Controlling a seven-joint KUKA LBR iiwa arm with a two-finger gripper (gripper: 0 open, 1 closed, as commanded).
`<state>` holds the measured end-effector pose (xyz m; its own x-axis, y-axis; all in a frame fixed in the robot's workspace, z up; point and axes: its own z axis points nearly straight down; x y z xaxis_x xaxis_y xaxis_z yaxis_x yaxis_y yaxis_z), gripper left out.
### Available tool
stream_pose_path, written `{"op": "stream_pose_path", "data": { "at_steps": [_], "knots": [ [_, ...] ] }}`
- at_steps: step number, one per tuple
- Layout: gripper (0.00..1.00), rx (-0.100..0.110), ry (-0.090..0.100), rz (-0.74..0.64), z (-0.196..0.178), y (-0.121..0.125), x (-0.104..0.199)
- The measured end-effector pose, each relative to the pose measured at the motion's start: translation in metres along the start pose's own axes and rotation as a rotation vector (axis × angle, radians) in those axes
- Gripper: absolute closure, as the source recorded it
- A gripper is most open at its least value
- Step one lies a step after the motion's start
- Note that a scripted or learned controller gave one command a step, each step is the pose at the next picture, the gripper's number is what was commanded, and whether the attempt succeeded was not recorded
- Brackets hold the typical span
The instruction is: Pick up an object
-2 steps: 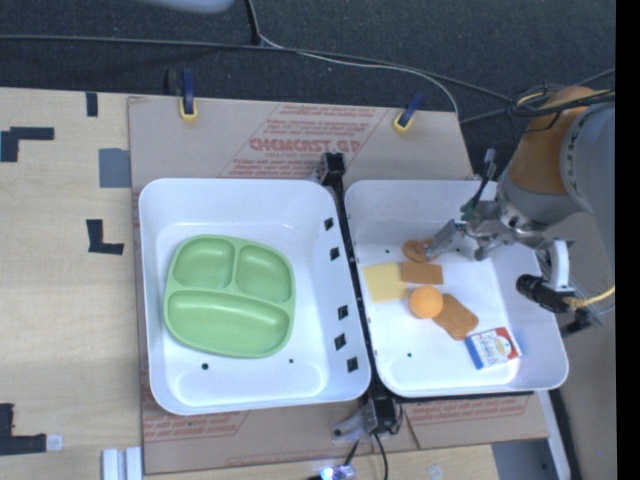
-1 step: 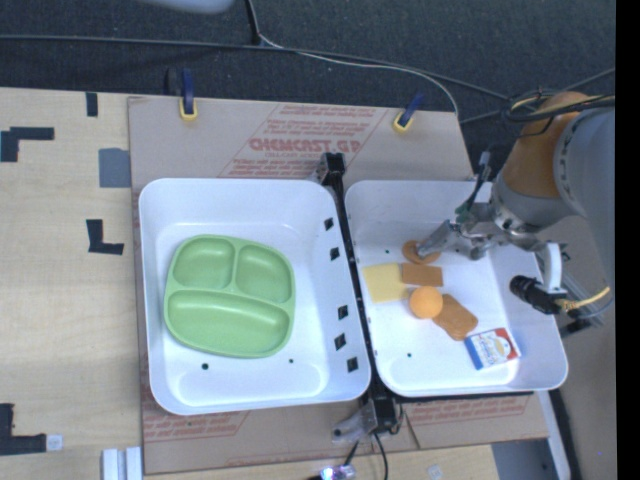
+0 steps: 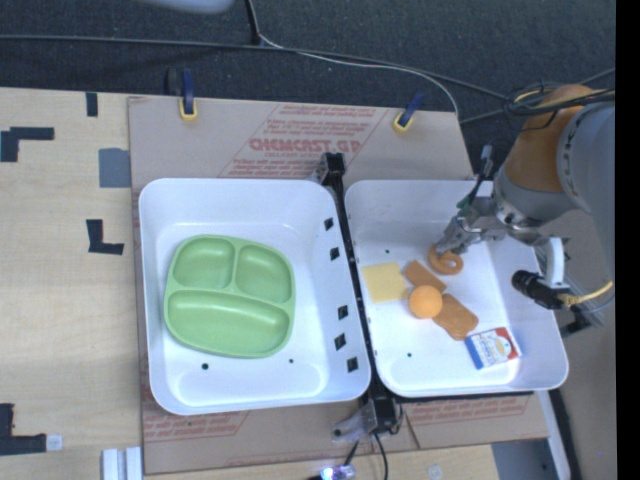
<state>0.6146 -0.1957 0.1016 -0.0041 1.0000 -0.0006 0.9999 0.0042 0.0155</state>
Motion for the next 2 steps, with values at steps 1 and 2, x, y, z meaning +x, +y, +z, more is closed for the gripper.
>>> {"op": "stream_pose_path", "data": {
  "at_steps": [1,2],
  "knots": [
    [1.00,0.012,0.000,0.001,-0.054,0.010,0.007],
    [1.00,0.013,0.001,0.002,-0.099,0.014,0.014]
  ]
}}
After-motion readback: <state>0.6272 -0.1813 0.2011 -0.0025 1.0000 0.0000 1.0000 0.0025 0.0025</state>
